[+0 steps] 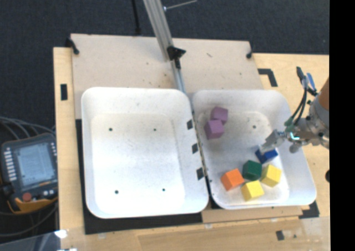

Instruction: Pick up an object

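Observation:
The right bin [244, 105] holds several small blocks. Two purple blocks [216, 122] sit near its left wall. An orange block [232, 179], a green block [252, 170] and two yellow blocks [262, 183] cluster near the front. A blue block [267, 155] lies just behind the green one. My gripper [272, 143] reaches in from the right and hangs directly over the blue block, partly covering it. I cannot see whether it touches or grips the block.
The left bin [138, 150] stands beside the right one. A metal pole [158, 16] rises at the back above the seam between the bins. A pendant with a screen [30, 166] lies off the bench at the left.

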You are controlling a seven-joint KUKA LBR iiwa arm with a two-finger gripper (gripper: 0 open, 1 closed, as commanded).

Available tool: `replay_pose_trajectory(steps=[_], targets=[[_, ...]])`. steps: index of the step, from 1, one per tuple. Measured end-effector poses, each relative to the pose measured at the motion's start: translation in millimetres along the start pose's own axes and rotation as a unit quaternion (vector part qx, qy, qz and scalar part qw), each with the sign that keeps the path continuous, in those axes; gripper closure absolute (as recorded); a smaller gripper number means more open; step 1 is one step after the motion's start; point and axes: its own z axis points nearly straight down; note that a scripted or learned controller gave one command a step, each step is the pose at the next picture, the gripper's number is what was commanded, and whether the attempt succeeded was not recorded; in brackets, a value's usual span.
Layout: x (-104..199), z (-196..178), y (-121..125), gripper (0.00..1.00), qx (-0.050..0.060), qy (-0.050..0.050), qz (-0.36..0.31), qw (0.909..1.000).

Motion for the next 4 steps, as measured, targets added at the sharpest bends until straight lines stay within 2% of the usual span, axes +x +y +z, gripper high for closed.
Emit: replay_pose_trajectory(steps=[1,3,4], targets=[[0.2,-2.0,0.9,0.00,-0.002,0.000,0.001,1.0000],[18.8,105.8,4.4,0.00,0.002,0.000,0.003,1.0000],[17.8,134.6,6.6,0.00,-0.004,-0.001,0.000,1.0000]])
